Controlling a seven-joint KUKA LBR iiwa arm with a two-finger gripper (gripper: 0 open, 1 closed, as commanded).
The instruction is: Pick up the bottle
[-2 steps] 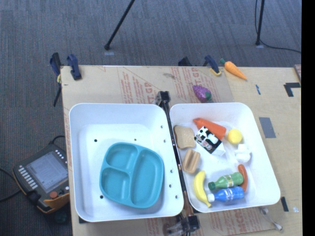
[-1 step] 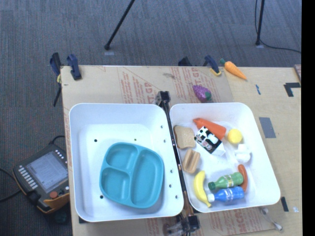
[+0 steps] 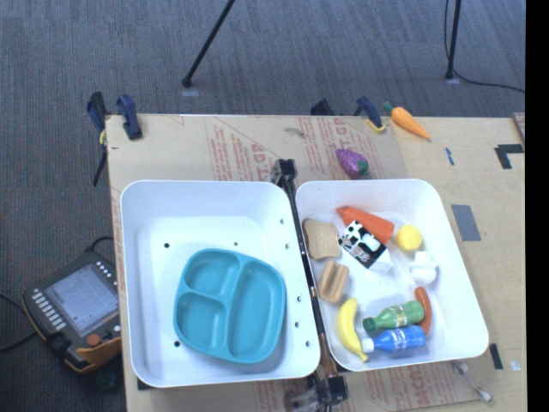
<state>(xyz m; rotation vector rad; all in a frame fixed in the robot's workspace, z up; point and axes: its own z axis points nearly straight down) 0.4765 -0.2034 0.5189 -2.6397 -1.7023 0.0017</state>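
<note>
Blue bottle (image 3: 399,340) lies by right bin's (image 3: 453,273) near wall, green bottle (image 3: 395,318) alongside; pincer's state cannot be told.

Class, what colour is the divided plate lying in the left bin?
Teal blue, a single plain colour; the divided plate shows best in the camera view from above.

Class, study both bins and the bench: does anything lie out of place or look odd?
Yes. A toy carrot and a purple toy lie on the bench, outside the right bin holding the other toys. The green bottle lies on its side.
</note>
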